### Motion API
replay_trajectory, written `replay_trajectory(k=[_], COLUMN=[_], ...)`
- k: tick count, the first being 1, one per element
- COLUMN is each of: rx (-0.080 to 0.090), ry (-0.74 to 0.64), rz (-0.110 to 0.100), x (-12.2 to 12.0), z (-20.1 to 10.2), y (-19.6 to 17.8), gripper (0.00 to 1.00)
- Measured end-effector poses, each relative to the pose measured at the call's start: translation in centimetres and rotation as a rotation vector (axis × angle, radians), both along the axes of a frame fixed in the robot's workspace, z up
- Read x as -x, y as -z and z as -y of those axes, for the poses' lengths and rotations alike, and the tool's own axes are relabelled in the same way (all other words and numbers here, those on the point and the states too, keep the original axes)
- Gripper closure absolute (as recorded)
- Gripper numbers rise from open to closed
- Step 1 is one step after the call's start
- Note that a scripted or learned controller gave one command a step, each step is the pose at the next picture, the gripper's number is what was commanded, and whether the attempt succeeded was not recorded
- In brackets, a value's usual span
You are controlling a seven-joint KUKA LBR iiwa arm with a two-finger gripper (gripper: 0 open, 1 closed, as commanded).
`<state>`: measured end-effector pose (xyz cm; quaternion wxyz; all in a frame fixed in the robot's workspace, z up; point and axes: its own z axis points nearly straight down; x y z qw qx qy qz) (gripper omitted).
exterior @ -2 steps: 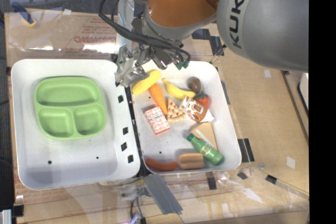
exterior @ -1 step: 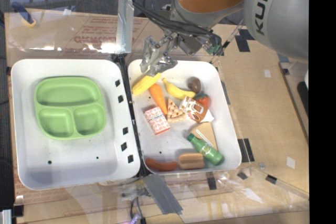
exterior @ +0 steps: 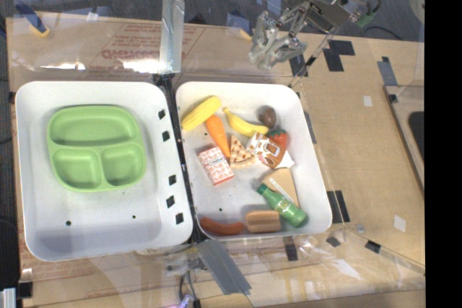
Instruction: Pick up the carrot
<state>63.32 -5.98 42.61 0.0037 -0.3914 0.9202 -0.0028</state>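
Observation:
The carrot (exterior: 217,136) is an orange cone lying in the right bin (exterior: 310,155), near its upper left, pointing toward the front. A corn cob (exterior: 200,112) lies just behind it and a banana (exterior: 245,124) to its right. My gripper (exterior: 274,48) hangs above the bench beyond the right bin's far rim, well clear of the carrot. Its pale fingers point down and left, standing slightly apart with nothing between them.
The right bin also holds a pink carton (exterior: 216,165), a pizza slice (exterior: 240,152), a strawberry (exterior: 279,139), a brown ball (exterior: 267,115), a cheese wedge (exterior: 284,185), a green bottle (exterior: 283,204), a sausage (exterior: 222,226) and a bread roll (exterior: 262,221). A green divided plate (exterior: 97,148) sits in the left bin (exterior: 43,227).

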Motion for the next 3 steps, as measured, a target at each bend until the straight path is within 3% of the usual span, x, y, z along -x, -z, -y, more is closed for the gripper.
replay_trajectory(k=[1, 2, 3], rx=[-0.002, 0.003, -0.003], ry=[-0.075, -0.018, -0.040], rz=[-0.015, 0.000, -0.010], x=[2.1, 0.7, 7.8], z=[8.4, 14.9, 15.0], y=[9.3, 0.1, 6.6], gripper=[1.00, 1.00, 1.00])
